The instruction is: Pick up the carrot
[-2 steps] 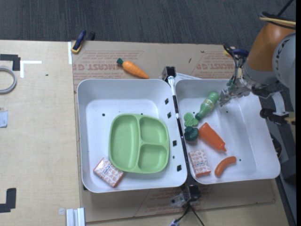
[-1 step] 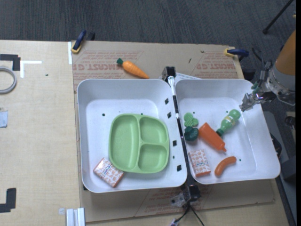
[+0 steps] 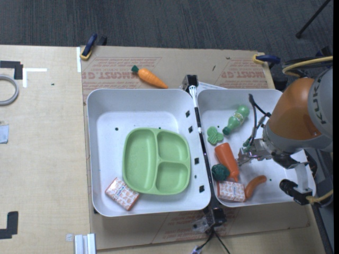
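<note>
**In the right bin, a carrot beside the gripper**

On the far left, a pale tan bench (image 3: 37,157) is seen, marked with black corner pieces and bearing a grey ring (image 3: 6,90) near its edge. Beyond the bench, dark grey carpet (image 3: 159,9) is laid. Cardboard sheeting (image 3: 114,67) is spread under both bins and clipped down by a blue clamp (image 3: 88,45); red lettering is printed on it, but upside down and not legible.

In the left bin (image 3: 98,142), a green divided plate (image 3: 157,160) is placed, with a small patterned box (image 3: 122,193) at its lower left corner. Behind this bin, a small carrot (image 3: 150,77) with a green tip is left on the cardboard.

In the right bin (image 3: 275,194), the larger carrot (image 3: 225,156) is found near the left wall: a stubby orange-red body, tilted, with a dark green leafy top at its lower end. A green leaf piece (image 3: 214,135) and a green bottle (image 3: 236,119) are set above it; a second box (image 3: 231,191) and a sausage (image 3: 255,184) below. The gripper (image 3: 246,155) is held just right of the carrot; whether it is parted or closed cannot be told. The letters "KUK" are read on the arm (image 3: 296,112)
</note>
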